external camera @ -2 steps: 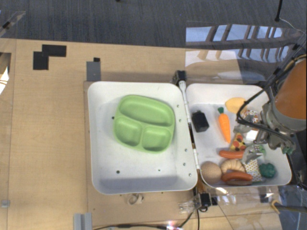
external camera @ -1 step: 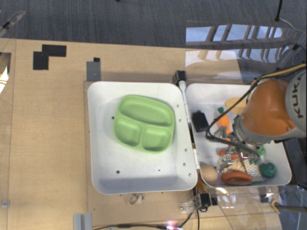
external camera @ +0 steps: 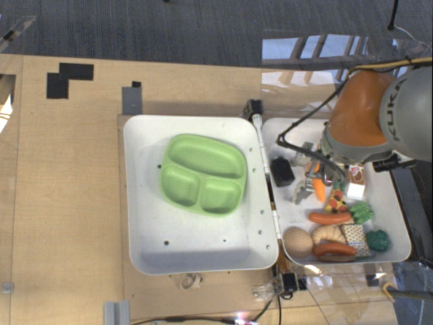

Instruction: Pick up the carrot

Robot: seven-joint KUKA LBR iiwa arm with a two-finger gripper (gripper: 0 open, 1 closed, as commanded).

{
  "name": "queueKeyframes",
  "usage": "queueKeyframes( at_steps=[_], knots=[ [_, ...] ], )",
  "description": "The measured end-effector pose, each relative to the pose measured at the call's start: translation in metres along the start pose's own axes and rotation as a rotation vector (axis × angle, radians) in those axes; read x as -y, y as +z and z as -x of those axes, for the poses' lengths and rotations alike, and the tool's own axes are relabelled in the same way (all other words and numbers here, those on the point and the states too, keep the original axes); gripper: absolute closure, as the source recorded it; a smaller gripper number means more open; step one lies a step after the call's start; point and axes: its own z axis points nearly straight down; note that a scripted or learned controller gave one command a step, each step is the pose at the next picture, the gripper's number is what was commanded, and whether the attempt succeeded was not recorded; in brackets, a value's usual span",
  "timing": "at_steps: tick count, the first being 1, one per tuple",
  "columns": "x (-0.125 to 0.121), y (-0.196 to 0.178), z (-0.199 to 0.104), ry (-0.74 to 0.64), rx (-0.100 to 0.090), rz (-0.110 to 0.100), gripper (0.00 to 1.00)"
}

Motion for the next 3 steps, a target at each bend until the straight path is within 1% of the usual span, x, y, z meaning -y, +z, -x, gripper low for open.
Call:
queueKeyframes(
  at_steps=[1,2,3],
  knots=[
    [0.023,-0.002,-0.074,-0.165,0.004,-0.001,0.0],
    [0.02,0.0,0.013,-0.069,0.003,-0.001,0.0],
    [0.022,-0.002,-0.046,0.069,0.003,-0.001,0.0]
  ],
)
